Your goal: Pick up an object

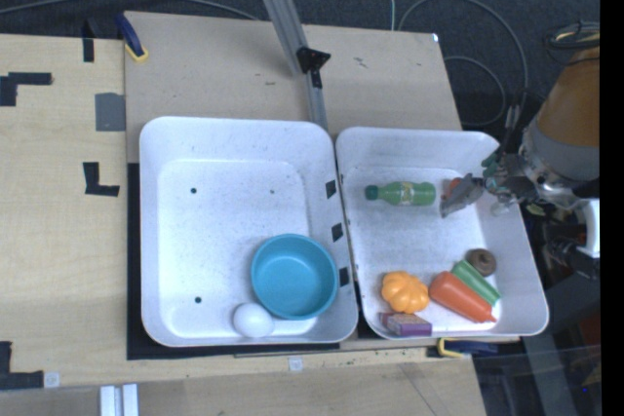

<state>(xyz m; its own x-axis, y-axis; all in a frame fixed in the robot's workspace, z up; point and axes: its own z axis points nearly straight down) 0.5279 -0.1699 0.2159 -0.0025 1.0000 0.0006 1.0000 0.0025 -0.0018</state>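
Observation:
My gripper [458,195] hangs low over the right bin [517,253], reaching in from the right edge. Just left of its tips lies a green bottle [402,194] on its side, apart from them. Toward the bin's front lie an orange pepper-like toy [404,290], a toy carrot [465,293] with a green top, a small brown round piece [480,260] and a purple block [408,325]. In the left bin [195,161] a blue bowl [293,276] stands with a white ball [253,319] beside it.
A grey metal pole [278,0] slants across the bench behind the bins, ending at a black clamp [312,60] near the bins' shared wall. Cables loop on the dark floor at the back right.

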